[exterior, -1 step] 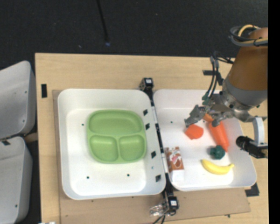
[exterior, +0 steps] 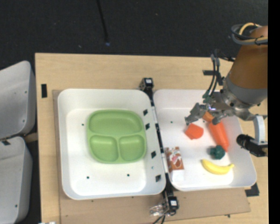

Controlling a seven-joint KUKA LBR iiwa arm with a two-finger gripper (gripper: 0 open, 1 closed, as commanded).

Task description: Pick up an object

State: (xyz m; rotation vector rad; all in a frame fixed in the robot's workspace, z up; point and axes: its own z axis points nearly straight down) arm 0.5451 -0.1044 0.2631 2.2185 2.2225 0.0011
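Two shallow white bins sit side by side on the pale wooden table (exterior: 102, 209). In the left bin (exterior: 70, 171) lies a light green plastic plate with three compartments (exterior: 116, 135). The right bin (exterior: 177, 101) carries everything I could lift. My grey arm with its orange band (exterior: 247, 73) reaches in from the right over that bin's far half. My hand (exterior: 206, 115) hangs just above the near end of a long orange toy carrot (exterior: 219, 134), with a small orange-red chunky block (exterior: 194, 131) just beside and below it. Whether my hand is spread or clenched I cannot tell, and I see nothing lifted in it. Nearer the front edge lie a yellow toy banana (exterior: 217, 167), a small dark green knobbly piece (exterior: 217, 152) and a little red-and-white packet (exterior: 175, 159) by the divider. As I judge it, every object lies on the bin floor, so the pick is yet to be made: descend, close, and lift remain.
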